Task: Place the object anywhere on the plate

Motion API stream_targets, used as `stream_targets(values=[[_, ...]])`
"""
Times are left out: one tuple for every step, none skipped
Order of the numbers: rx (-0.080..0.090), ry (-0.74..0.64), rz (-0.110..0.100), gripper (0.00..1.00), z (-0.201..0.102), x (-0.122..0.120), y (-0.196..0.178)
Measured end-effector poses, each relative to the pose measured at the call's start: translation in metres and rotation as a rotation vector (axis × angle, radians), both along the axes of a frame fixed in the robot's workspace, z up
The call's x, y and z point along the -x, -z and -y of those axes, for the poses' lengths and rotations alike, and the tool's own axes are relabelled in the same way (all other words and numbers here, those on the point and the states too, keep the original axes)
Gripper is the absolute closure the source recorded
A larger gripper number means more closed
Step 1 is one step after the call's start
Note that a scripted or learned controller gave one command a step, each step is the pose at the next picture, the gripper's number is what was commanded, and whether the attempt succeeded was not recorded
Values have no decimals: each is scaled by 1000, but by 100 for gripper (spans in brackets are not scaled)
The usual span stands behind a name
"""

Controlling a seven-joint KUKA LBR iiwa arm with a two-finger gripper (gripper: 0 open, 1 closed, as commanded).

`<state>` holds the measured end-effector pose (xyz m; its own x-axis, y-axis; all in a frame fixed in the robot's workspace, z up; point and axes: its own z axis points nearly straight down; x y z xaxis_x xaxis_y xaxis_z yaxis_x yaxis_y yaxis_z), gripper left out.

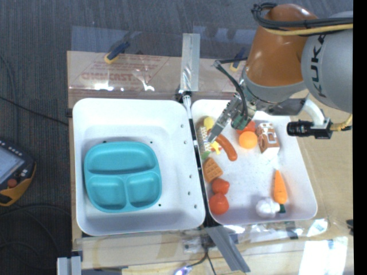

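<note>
In the right bin, tool, grip unclear, among toy foods; plate apart.

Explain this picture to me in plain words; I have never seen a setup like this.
The picture comes from one camera fixed above a bench, looking down at a slant. The grey and orange machine on the right is a robot arm. Its pincer reaches into the right bin, which holds toy food: a sausage, an orange ball, a small toy house, a waffle, two tomatoes, a carrot and a white piece. The left bin holds a teal divided plate, where one object should end up. Whether the pincer holds anything cannot be told.
</note>
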<state>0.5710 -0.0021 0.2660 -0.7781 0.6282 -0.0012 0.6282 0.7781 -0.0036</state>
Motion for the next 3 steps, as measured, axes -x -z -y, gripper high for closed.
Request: stream_targets(values=[[-3, -187, -1, 100, -69, 17, 23], [-3, -246, 0, 100, -119, 40, 20], [-4, -245, 0, 0, -119, 40, 20]])
